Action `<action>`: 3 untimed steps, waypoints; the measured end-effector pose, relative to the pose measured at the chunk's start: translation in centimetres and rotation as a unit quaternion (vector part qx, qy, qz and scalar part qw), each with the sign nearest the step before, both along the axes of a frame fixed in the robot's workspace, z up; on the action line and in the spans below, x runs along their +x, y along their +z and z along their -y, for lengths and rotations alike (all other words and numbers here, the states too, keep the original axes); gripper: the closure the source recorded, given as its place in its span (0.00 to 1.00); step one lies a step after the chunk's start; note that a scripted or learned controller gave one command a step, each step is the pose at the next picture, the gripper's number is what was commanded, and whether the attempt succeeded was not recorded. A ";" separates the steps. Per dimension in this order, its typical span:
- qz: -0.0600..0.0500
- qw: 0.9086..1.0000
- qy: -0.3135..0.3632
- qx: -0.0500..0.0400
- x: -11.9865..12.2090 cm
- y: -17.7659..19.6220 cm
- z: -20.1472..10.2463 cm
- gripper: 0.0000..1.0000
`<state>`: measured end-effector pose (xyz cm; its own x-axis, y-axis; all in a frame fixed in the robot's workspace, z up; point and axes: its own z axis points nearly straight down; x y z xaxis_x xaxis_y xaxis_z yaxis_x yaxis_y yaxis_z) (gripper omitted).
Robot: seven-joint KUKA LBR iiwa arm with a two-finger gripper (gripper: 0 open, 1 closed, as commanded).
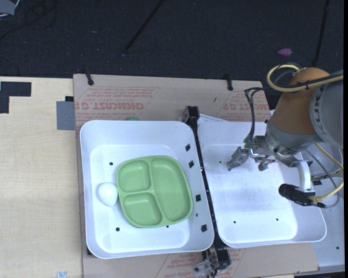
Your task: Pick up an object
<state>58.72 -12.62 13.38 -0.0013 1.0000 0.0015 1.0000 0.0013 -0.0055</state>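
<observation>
A green three-compartment plate lies flat in the left bin. A small white egg-shaped object rests against the plate's left edge. My gripper hangs over the upper part of the right bin, well to the right of both objects. Its fingers are spread apart with nothing between them, so it is open.
A black divider runs between the two bins. The grey arm with its orange band covers the right bin's upper right corner. A black part with cables sticks out near that bin's right wall. Cardboard lies under the bins.
</observation>
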 end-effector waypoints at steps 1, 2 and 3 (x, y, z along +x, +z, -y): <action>0.000 1.000 -0.001 0.000 -0.1 -4.9 -0.1 0.00; 0.001 1.000 -0.003 0.000 0.0 -3.7 0.0 1.00; 0.003 1.000 0.000 -0.001 0.0 2.6 0.0 1.00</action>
